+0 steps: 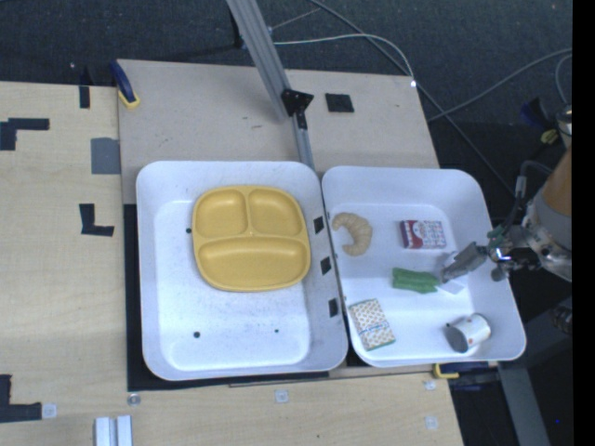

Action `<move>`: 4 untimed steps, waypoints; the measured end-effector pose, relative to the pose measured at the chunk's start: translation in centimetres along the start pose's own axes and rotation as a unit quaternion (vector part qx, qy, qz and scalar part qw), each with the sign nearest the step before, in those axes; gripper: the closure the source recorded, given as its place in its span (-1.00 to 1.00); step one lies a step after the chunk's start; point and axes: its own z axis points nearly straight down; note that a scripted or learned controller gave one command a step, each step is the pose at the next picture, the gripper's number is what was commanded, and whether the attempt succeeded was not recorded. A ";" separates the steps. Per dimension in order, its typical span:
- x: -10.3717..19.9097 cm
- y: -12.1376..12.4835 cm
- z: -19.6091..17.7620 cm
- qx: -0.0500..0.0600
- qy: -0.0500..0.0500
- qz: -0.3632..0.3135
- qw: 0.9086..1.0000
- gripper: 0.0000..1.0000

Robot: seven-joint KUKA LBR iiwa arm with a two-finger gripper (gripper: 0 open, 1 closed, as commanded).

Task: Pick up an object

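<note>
Hand (457,265): grip state cannot be told, nothing seen grasped | Nearest target: flat green plastic piece (415,281), right bin's (465,186) right edge | Risk: hand may push it aside or close beside it.

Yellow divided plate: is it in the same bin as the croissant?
No, the yellow divided plate lies in the left bin; the croissant lies in the right bin.

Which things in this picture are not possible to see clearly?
- Gripper, camera view: too small and blurred to tell if it touches the green object.
- Red and white box: print too small to read.
- Arm: cut off by the right edge.
- Cup: inside too dark to see.
</note>
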 end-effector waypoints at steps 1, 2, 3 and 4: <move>0.2 0.2 4.4 0.002 0.000 0.000 1.000 -1.00; 1.1 -0.2 10.5 0.002 0.001 0.000 1.000 -1.00; 1.0 -0.1 12.5 -0.001 -0.001 0.000 1.000 -1.00; 1.0 0.0 11.3 -0.004 -0.001 0.000 1.000 1.00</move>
